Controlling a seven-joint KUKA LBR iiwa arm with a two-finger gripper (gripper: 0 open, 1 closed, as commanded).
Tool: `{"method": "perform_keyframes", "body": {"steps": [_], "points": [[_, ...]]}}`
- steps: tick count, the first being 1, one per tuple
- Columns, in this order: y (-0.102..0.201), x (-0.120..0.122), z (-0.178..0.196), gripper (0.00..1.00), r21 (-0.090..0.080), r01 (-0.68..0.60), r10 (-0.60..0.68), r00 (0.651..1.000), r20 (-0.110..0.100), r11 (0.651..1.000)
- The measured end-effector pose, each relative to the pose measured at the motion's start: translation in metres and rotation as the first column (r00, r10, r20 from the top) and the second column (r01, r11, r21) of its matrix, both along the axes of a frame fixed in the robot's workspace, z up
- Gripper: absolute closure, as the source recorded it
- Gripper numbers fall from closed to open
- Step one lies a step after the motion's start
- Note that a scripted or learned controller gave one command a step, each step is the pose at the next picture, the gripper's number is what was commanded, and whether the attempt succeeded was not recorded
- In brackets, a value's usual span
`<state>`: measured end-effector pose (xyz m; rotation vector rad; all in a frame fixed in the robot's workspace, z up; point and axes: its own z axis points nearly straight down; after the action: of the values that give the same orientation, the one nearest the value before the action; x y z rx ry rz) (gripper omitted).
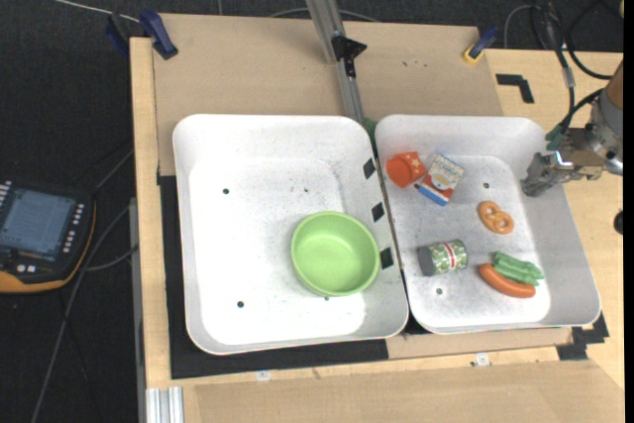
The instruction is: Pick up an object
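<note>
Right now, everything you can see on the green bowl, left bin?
The green bowl is a round, lime-green bowl, plastic by its look, with a smooth rim and a plain inside that holds nothing. It sits upright, mouth up, on the floor of the left bin, toward that bin's lower right corner near the wall shared with the right bin. Nothing but the bin floor touches it. The end effector is far off, at the right bin's edge.

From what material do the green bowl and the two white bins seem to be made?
The green bowl looks like plastic: one even lime colour, smooth, with a soft sheen and a thick rounded rim. The left bin and the right bin look like thin moulded plastic too: matte white, rounded corners, fine dark speckles. The picture alone cannot settle this for certain.
</note>
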<state>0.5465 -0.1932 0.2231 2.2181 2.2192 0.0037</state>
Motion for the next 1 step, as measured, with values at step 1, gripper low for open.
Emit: {"method": "perform_keyframes", "body": {"steps": [1], "points": [[0.0513,0.0014,0.012,1.0,0.002,-0.004,0.004,1.0,-0.002,1.0]]}}
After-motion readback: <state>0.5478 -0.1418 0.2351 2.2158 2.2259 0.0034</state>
